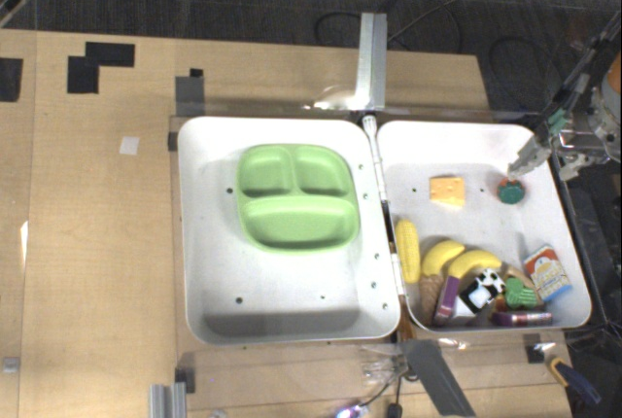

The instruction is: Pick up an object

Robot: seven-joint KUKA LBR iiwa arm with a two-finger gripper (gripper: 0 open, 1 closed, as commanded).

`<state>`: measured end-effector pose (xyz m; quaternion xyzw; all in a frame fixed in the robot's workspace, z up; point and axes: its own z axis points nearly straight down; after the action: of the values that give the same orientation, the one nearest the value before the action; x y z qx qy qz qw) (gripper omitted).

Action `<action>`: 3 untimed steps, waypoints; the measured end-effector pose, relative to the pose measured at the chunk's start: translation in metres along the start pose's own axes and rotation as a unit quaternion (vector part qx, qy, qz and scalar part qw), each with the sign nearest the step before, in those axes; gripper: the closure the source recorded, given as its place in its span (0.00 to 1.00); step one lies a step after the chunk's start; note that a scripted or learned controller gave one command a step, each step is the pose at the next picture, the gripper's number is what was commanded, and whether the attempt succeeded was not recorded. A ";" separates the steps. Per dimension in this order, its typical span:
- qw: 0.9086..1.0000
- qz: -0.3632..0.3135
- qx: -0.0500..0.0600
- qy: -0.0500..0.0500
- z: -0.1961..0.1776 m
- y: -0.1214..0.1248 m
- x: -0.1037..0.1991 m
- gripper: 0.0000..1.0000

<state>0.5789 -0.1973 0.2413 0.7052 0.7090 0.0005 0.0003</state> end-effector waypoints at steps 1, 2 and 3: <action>0.996 -0.088 -0.001 0.000 0.147 0.014 0.072 0.00; 0.999 -0.035 -0.006 0.000 0.151 -0.012 0.036 0.00; 1.000 -0.011 -0.004 0.000 0.153 0.065 0.052 0.00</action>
<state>0.6437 -0.1446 0.0882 0.6976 0.7165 0.0035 0.0034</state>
